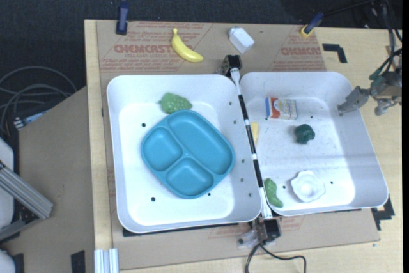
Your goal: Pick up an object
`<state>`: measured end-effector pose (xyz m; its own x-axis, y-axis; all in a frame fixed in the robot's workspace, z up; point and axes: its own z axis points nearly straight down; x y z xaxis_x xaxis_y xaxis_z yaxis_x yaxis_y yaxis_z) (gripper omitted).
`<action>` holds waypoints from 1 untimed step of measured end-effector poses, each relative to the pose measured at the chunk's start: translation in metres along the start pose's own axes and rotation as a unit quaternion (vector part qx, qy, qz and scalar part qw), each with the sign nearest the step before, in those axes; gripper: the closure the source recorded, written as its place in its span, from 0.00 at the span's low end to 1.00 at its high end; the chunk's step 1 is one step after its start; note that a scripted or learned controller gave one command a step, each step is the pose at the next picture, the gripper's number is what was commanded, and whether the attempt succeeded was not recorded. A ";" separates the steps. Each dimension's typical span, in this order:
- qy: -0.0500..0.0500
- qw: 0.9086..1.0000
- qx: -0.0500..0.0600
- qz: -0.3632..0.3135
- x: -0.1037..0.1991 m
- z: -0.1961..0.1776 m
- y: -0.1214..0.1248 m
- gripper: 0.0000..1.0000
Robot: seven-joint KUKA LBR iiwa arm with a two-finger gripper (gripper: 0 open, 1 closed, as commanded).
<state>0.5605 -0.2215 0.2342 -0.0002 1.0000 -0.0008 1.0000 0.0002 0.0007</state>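
The jaws point(377, 96) hang at the far right of the view, over the right rim of the right bin point(358, 156), and whether they are open or closed cannot be told; nothing shows between them. Left of the jaws and a little lower in the view, a dark green broccoli-like piece point(304, 133) lies on the floor of the right bin, well apart from them. Further left, near the bin's upper part, lies a small white packet with red and blue print point(282, 108). Below the jaws and to their left, near the bin's lower wall, sits a white fried-egg toy point(307, 186), and further left a green leafy piece point(273, 192) rests against the divider between the 2 bins, with a small yellow piece point(255, 132) higher up along that same divider. Far to the left of the jaws, the left bin point(124, 201) holds a blue 3-compartment plate point(186, 153) with a light green cluster point(175, 102) touching its upper edge. On the bench point(147, 51) beyond the bins lie a yellow banana point(185, 48) and a small white block point(241, 40).
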 end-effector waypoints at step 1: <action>0.001 1.000 0.000 0.000 0.035 0.150 0.031 0.00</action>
<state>0.5912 -0.1861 0.0844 -0.0011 1.0000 0.0003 1.0000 0.0011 0.0006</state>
